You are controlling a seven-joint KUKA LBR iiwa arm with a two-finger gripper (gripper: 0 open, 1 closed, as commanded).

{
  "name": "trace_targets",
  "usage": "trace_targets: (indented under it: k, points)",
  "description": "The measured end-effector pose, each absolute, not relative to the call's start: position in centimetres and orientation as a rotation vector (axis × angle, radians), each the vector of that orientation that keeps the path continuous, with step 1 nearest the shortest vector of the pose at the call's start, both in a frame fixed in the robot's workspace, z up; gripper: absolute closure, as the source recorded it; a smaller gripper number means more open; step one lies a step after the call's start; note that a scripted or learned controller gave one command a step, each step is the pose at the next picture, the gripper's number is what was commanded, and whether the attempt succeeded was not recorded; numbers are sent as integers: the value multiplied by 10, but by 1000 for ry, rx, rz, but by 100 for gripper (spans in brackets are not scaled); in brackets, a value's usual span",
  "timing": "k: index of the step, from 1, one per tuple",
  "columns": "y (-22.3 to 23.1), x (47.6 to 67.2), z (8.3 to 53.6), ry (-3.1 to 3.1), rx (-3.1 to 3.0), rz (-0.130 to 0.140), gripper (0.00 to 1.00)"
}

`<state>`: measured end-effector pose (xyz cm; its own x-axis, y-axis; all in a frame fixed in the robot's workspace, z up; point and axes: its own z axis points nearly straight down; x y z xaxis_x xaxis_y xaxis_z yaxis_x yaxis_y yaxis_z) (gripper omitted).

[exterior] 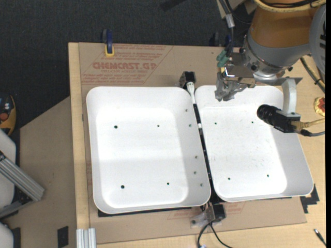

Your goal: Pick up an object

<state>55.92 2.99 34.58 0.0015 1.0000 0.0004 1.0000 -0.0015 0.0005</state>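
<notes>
Gripper (226,92): hangs from the grey wrist over the far edge of the right bin, near that bin's far-left corner, pointing down.
Gripper state: cannot tell how far open it is, nor whether it has hold of anything; the part is small and dark against the bin rim.
Object: cannot tell where it lies.
Arm (282,19): enters from the upper right of the camera view, with the orange band above the grey wrist section.
Right bin (248,159): shallow, white, with rounded corners. Four small dark dots and faint dark specks mark its floor.
Left bin (139,154): shallow, white, just beside the right bin. Four small dark dots mark its floor, and a shadow covers its near half.
Divider strip (199,130): narrow and black, running between the two bins from far to near.
Far bracket (187,79): black, at the far end of the strip.
Near bracket (214,212): black, at the near end of the strip, with a cable trailing off.
Board (129,63): brown sheet under both bins, bearing red lettering.
Clamp (108,43): blue and yellow, on the board's far edge.
Desk (49,138): tan surface carrying the board.
</notes>
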Motion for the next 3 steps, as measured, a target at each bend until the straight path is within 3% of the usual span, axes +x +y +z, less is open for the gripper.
trace_targets:
  k: [1, 2, 3]
  points:
    - [17, 538, 337, 2222, 2225, -4, 100]
    - [13, 536, 373, 2218, 2218, 7, 100]
    - [96, 533, 278, 2236, 2219, -10, 100]
